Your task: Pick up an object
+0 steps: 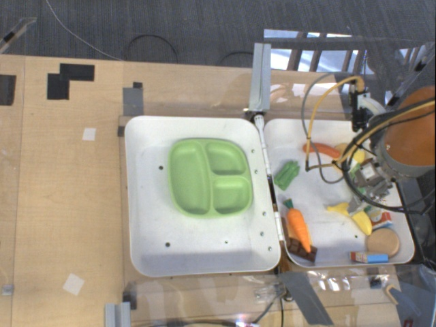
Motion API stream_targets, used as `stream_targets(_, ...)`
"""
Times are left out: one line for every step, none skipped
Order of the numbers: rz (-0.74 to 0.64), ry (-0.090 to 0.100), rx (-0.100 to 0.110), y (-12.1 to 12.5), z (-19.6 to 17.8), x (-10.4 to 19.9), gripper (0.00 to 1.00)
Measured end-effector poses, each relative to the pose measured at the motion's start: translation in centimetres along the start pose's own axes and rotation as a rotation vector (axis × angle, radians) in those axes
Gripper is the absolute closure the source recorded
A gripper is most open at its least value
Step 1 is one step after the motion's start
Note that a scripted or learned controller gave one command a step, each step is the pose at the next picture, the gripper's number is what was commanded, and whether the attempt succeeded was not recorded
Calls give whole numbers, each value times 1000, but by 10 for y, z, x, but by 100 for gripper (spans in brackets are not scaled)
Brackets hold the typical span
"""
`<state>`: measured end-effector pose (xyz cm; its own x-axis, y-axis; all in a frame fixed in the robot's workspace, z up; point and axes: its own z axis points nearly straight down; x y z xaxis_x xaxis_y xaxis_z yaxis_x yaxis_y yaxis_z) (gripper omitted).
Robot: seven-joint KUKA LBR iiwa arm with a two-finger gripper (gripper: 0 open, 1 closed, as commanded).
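The right bin [320, 247] holds several small toys. A green piece [287, 174] lies near its left wall, with an orange carrot [298, 227] below it and a brown block [302, 251] at the carrot's lower end. An orange-red piece [324, 150] lies toward the back. Yellow pieces [349, 211] sit at the right, a tan disc [383, 242] and a small red-and-blue stick [370, 257] near the front right corner. My gripper [366, 180] hangs low over the bin's right side, just above the yellow pieces, half hidden by cables.
The left bin [146, 251] carries a green divided plate [209, 176]. A metal divider [268, 182] separates the bins. Yellow and black cables [320, 107] loop over the back of the right bin. The wooden bench [61, 196] stretches to the left.
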<state>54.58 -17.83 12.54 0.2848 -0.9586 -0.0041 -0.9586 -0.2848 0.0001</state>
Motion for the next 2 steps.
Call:
stream_targets(-299,4,4,18,-4,-6,100)
stream_targets(35,6,11,-6,-91,-54,100)
